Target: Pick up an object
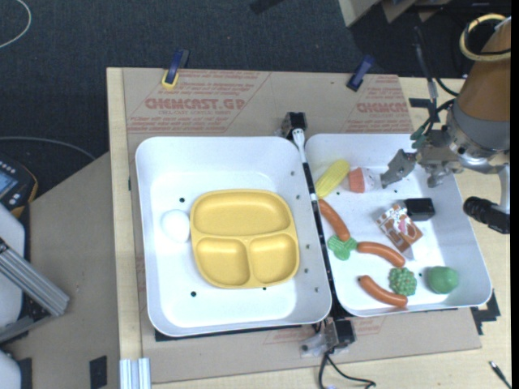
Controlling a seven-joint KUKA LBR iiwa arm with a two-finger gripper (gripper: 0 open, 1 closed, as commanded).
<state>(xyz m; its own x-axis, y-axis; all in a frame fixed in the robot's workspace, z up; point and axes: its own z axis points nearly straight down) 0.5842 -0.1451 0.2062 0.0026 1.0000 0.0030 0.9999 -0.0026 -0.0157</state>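
Bins: two shallow white ones side by side. Left bin point(154, 241) holds one yellow three-compartment plastic tray point(243, 237) and one white ball point(175, 224) touching the tray's left edge. Right bin point(478, 254) holds one yellow toy corn cob point(332, 177), one small orange-red block point(357, 180), three orange toy sausages point(333, 219) point(381, 253) point(382, 291), one green leafy piece point(341, 249), one green broccoli floret point(401, 281), one green round toy point(442, 279), one red-and-white wrapped packet point(399, 225), one small black block point(420, 208). Gripper point(415, 168) sits over the right bin's far side, beyond the black block, nothing seen between its fingers; its opening cannot be judged.
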